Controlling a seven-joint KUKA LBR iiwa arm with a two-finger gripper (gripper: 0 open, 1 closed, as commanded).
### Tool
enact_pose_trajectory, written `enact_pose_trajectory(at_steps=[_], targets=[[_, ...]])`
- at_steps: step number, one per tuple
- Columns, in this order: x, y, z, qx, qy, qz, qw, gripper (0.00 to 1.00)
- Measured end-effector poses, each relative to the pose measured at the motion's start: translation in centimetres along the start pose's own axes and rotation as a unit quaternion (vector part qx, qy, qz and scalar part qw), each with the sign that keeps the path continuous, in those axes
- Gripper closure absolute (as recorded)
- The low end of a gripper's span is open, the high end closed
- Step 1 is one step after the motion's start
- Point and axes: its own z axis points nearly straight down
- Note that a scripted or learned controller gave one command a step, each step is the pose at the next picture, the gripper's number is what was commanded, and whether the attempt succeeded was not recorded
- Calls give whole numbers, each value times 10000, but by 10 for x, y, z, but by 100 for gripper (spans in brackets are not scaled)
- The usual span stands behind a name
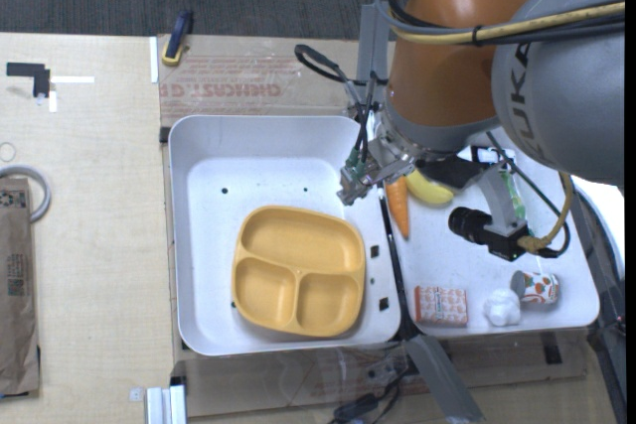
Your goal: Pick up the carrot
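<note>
While the carrot [398, 207] lies in the right bin [571, 313] just beside the wall shared with the left bin [199, 243], the gripper [366, 172] hangs over its upper end; whether they touch is unclear. How that gripper stands I cannot tell, because the arm's orange band [452, 55] and wrist hide much of it. Its long axis runs up and down the view, thick end under the wrist, tip pointing to the bench's near edge. Just right of the carrot lies a yellow fruit [429, 189], partly hidden. Left of it, a yellow divided plate [298, 270].
</note>
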Motion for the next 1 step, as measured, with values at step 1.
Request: enact_pose_trajectory(at_steps=[1], targets=[[17, -42, 88, 15, 4, 918, 9958, 100]])
